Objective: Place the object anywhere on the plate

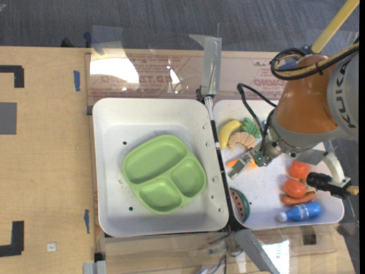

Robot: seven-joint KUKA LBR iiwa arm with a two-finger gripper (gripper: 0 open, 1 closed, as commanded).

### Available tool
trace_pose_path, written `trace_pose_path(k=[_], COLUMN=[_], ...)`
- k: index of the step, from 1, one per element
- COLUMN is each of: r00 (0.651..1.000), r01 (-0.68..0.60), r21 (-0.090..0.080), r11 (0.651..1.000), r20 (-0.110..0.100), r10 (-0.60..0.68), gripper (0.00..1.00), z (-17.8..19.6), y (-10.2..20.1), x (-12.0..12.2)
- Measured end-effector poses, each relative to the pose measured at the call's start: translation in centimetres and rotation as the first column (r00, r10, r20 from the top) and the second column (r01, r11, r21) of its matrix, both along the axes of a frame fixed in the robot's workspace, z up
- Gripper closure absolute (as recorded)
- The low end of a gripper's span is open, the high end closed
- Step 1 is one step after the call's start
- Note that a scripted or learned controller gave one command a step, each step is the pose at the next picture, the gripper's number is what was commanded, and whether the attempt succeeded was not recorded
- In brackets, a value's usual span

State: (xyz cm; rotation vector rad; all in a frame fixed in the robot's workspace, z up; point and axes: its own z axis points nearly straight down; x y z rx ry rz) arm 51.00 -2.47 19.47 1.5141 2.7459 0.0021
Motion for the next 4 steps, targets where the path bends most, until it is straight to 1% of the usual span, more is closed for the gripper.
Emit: trace_pose_path(k=[1, 2, 3, 4], r00=[1.0, 1.0, 1.0, 1.0], r01=[-0.002, -0.004, -0.001, -0.004], r21=[-0.001, 0.003, 0.002, 0.002], r11=[1.0, 1.0, 1.0, 1.0], r20=[0.006, -0.002, -0.003, 0.002], r10=[0.002, 0.004, 0.001, 0.004], gripper=[1.0, 1.0, 0.0, 1.0], z=[1.1, 3.1, 3.0, 4.1], y=[0.0, 7.3, 7.1, 7.2], x=[0.2, 0.5, 0.5, 0.6])
